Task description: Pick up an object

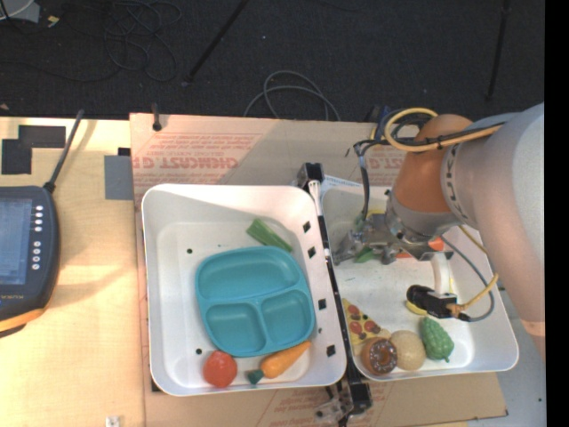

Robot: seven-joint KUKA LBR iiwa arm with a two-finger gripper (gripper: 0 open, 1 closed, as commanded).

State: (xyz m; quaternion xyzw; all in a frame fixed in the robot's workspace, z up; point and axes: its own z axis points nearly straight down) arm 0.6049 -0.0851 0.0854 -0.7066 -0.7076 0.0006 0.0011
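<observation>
Right bin (498, 358): end effector (378, 247) low, finger state unclear; green toy (436, 338) beside, long axis upright-diagonal.

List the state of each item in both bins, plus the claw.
Claw: low in the right bin, near its upper left corner.
Teal tray: flat in the left bin, compartments bare.
Tomato: resting below the tray.
Carrot: lying beside the tomato.
Green piece: lying above the tray.
Pizza slice: flat in the right bin.
Donut: resting beside the potato.
Banana: lying apart from the claw.
</observation>
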